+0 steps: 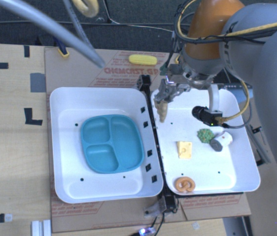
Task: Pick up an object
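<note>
Your two-finger gripper [162, 113] hangs over the right white bin [241, 178], close to its left wall, and you cannot tell how it is set. The yellow cheese-like wedge [184, 149] lies below and right of it, apart. The green leafy piece [206, 135] and orange pretzel-shaped piece [184, 184] sit farther off. The blue divided plate [112, 143] rests in the left white bin [62, 132].

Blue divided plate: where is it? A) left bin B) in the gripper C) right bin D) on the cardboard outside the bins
A: the blue divided plate lies flat in the left bin, while the cheese wedge and pretzel sit in the right bin.
</note>
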Available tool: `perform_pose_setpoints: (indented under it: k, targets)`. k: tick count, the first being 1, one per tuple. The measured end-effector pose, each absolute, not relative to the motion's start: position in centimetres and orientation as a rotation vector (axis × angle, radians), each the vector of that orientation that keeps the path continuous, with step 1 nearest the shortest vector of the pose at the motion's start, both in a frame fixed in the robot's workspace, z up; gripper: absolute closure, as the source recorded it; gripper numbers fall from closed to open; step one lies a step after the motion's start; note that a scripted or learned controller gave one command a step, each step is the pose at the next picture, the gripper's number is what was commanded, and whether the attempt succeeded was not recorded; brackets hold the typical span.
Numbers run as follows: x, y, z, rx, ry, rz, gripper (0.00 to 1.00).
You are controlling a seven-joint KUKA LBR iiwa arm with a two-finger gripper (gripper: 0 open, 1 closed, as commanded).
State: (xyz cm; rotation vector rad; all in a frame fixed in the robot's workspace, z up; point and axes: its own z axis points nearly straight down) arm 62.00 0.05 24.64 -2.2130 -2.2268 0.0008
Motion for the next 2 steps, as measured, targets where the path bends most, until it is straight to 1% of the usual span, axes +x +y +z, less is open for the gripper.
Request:
perform_pose_setpoints:
  k: [1, 2]
  targets:
    - [61.3, 4.5, 23.1, -2.215, -2.225, 0.004, 1.0]
    - [60.9, 10.3, 23.7, -2.212, -2.228, 0.001, 1.0]
